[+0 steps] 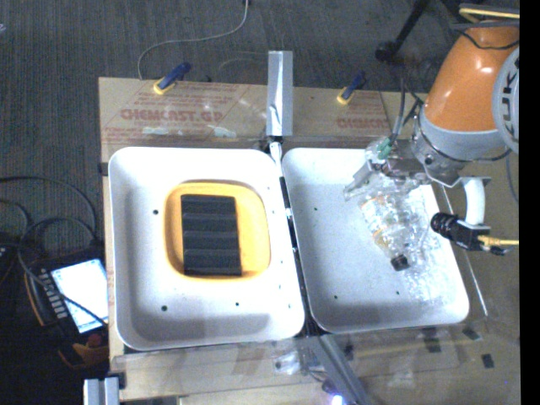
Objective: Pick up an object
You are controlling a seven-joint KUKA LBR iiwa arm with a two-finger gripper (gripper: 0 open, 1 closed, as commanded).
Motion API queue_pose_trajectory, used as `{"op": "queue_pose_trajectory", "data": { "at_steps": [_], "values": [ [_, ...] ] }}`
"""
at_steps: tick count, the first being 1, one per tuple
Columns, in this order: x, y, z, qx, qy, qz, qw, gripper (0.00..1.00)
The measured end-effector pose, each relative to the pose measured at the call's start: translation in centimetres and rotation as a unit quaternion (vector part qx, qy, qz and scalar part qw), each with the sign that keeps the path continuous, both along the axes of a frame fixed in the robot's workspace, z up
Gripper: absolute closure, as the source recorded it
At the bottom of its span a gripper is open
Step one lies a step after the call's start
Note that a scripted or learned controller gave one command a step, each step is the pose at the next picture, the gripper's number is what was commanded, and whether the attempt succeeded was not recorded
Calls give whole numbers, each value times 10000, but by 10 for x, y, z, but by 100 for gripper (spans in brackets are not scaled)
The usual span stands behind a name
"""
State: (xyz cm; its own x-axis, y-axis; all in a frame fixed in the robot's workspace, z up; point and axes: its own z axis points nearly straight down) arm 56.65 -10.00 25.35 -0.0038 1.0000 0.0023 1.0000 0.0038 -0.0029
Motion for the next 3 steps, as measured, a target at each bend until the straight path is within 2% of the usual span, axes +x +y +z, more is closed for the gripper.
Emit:
{"op": "queue_pose_trajectory", "data": {
  "at_steps": [1, 2, 3],
  "values": [
    [1, -69, -44, -14, -2, 255, 9997, 0],
    [41, -121, -131, 1, -9, 884, 9961, 0],
    [35, -113, -149, -77, -174, 1472, 9889, 0]
  ]
}}
